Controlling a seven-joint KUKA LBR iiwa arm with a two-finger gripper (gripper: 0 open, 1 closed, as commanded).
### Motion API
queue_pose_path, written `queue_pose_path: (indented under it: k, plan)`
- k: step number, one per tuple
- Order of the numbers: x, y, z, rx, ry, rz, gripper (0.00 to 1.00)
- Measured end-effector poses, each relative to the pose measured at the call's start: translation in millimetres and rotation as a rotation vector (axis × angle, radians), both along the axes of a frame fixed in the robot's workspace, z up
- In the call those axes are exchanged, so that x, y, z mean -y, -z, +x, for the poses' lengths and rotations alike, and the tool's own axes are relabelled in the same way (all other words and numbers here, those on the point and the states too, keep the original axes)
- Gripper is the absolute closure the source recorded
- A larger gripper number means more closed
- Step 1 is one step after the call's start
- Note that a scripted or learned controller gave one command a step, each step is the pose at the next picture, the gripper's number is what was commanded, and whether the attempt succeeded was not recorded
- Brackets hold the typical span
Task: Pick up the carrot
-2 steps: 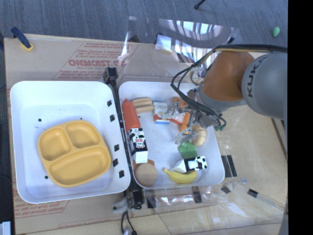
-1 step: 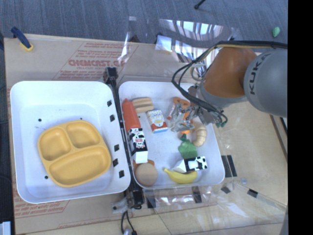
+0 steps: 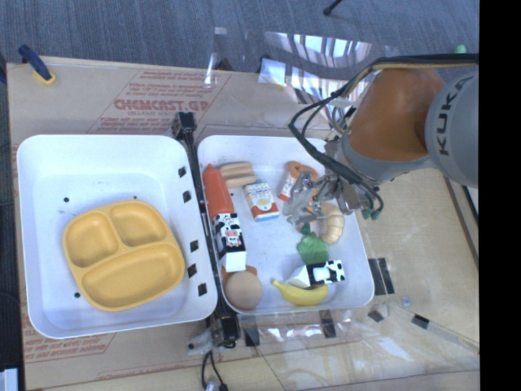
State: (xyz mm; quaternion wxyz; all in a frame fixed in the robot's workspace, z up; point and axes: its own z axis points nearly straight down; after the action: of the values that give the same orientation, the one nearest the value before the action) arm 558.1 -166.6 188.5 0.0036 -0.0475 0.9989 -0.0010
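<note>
Camera view: the carrot (image 3: 216,191) lies lengthwise along the left wall of the right bin (image 3: 358,255), beside a small carton (image 3: 261,201) and above a black-and-white carton (image 3: 229,236). The tool (image 3: 312,204) sits low in the right bin, well apart from the carrot, near a croissant (image 3: 331,226). Tool opening: cannot tell. A yellow divided plate (image 3: 124,253) rests in the left bin (image 3: 32,218).

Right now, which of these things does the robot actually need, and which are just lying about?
Needed:
carrot, in the right bin
hand, above that bin

Lying about:
yellow tray in the left bin
banana
egg
small carton
bread roll
</note>
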Motion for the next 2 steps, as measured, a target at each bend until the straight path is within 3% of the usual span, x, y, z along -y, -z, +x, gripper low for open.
queue_pose_path:
  k: [1, 2]
  plan:
    - [17, -15, -7, -0.003, 0.57, 0.002, 1.0]
    - [-3, 1, -45, -0.01, 0.722, 0.004, 1.0]
